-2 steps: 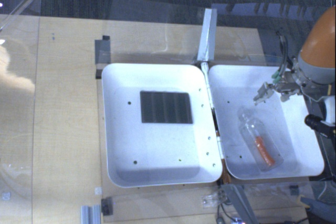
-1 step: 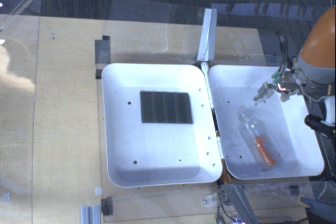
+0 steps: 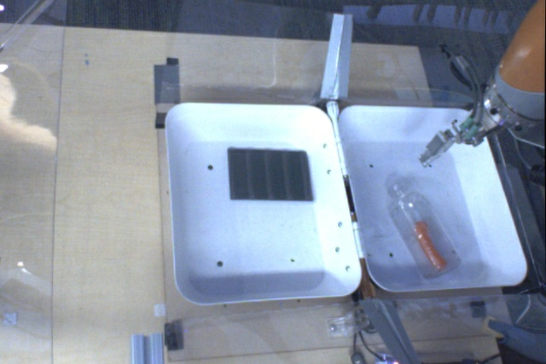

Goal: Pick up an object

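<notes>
— What's on the counter [image 3: 102,209], starting from the far left?

— Bare wood at first. Then the left bin [image 3: 188,268], with a dark ridged panel [image 3: 270,175] lying flat in its middle. A metal divider [image 3: 335,64] stands behind the seam where the two bins meet.

— And the thing it's meant to pick up?

— Take the dark panel as your marker. Well to the right of it, past the seam, in the right bin [image 3: 503,260], lies a clear plastic bottle [image 3: 420,234] on its side with something orange inside. It sits toward the near end of that bin, cap pointing up and left, base toward the near right corner.

— Where's the arm?

— The gripper [image 3: 432,151] hangs farther right of the panel as well, over the back half of the right bin, above and apart from the bottle. The orange band [image 3: 525,55] shows at the edge. Nothing is between the fingertips, and from here I can't tell whether they stand apart or together; they're too small and slanted.

— So which step is this?

— The approach, I'd say; no grasp yet. Next it likely needs to travel toward the near side until it's over the bottle's body, turn to straddle it crosswise, then descend. A smooth round bottle may roll away if the pinch lands off-centre.
</notes>
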`<state>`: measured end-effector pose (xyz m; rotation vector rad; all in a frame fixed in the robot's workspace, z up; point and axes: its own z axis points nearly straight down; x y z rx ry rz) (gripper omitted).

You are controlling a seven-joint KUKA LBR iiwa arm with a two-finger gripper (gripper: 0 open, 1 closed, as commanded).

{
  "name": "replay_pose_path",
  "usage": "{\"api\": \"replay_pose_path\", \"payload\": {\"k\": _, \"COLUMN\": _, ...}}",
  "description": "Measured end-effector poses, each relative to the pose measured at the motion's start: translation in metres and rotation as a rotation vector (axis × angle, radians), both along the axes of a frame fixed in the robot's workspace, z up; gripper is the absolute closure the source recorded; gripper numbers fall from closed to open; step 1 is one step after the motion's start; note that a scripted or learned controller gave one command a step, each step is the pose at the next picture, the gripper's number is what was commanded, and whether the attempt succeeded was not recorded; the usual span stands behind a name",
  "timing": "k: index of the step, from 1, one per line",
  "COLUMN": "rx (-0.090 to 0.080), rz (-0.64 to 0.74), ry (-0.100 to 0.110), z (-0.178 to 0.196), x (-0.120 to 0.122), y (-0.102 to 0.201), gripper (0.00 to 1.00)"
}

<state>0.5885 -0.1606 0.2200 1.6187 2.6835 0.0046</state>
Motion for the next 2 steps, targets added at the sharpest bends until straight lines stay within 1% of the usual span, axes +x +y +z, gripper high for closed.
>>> {"api": "replay_pose_path", "payload": {"k": 1, "rx": -0.002, "rz": 0.037, "ry": -0.008, "z": -0.13, "x": -0.032, "y": -0.006, "gripper": 0.0}}
{"api": "replay_pose_path", "payload": {"k": 2, "rx": 0.002, "rz": -0.061, "ry": -0.007, "z": -0.129, "x": -0.096, "y": 0.051, "gripper": 0.0}}
